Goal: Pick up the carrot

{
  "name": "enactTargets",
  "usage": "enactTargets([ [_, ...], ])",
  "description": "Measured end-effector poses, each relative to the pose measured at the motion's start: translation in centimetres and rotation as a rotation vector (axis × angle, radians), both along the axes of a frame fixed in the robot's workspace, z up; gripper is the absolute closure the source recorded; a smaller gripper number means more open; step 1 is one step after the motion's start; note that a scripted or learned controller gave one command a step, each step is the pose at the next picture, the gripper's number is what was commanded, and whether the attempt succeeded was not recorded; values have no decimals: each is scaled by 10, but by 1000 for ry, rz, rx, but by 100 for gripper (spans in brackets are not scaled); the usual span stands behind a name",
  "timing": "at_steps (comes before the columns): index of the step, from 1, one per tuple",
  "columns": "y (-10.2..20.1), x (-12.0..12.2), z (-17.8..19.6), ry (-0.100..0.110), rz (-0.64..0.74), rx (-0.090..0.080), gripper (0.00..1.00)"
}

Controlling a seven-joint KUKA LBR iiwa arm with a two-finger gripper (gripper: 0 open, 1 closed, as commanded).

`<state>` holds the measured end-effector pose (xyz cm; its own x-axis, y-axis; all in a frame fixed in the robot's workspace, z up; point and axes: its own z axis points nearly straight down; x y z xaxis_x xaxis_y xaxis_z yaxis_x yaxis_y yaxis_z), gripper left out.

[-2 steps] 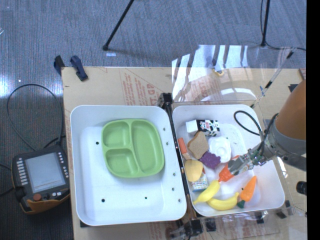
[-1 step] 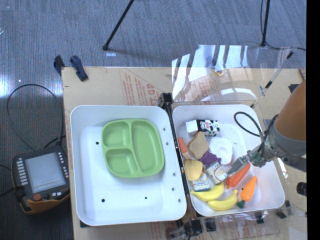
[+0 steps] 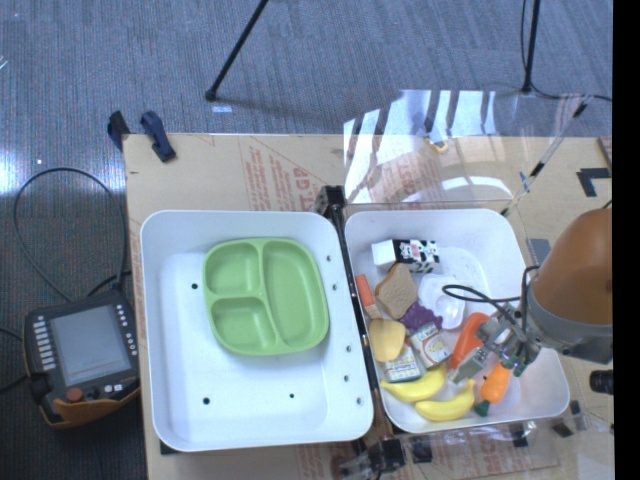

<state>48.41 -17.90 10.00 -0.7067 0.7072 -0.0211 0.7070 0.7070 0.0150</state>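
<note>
The carrot (image 3: 495, 383) is a short orange piece with a green tip, lying near the front right corner of the right bin (image 3: 505, 230). My gripper (image 3: 493, 358) hangs right over the carrot's upper end, low in the bin, and its grey body hides part of the carrot. A longer orange-red piece (image 3: 466, 337) lies just left of the gripper, touching it or nearly so.
Two bananas (image 3: 432, 392) lie along the right bin's front wall. A yellow lump (image 3: 387, 339), a slice of toast (image 3: 397, 290), small cartons (image 3: 406, 253) and a purple item (image 3: 421, 318) crowd the bin's left half. The left bin (image 3: 180, 368) holds a green divided plate (image 3: 266, 294).
</note>
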Motion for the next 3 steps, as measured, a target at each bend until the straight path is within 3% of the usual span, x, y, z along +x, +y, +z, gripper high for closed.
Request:
enactTargets([
  [1,-2,2,13,-7,-12,0,100],
  [2,-2,1,12,-4,-13,1,0],
  [3,-11,-4,-11,16,238,0,0],
])
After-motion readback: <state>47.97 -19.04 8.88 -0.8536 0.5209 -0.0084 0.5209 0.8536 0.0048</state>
